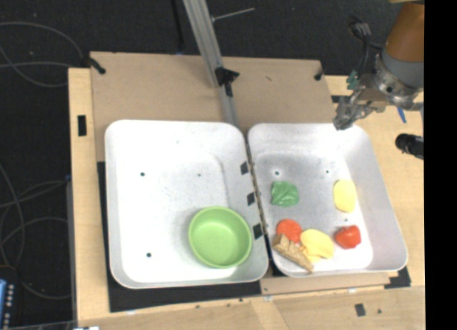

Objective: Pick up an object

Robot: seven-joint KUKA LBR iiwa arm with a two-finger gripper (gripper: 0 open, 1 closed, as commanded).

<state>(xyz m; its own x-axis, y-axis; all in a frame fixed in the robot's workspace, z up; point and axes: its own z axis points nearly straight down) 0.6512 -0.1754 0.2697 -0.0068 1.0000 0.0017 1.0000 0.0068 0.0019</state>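
1. Gripper [345,120]: at far-right corner of right bin [371,150]; can't tell its state, nothing seen held.
2. Targets, near end of right bin: green piece [284,193], yellow piece [345,195], red piece [348,236], crowded orange/yellow/tan cluster [300,241].
3. Risk, I reckon: clipping bin rim; cluster grabs slipping.
4. Left bin [143,157]: green bowl [219,236]. Metal post [207,36] far, no obstruction.

— Where is the arm [401,43]?
— At the right side, top. The orange band is up and the wrist goes down-left.
— And the hand [345,118]?
— Low, pointing down. It carries nothing.
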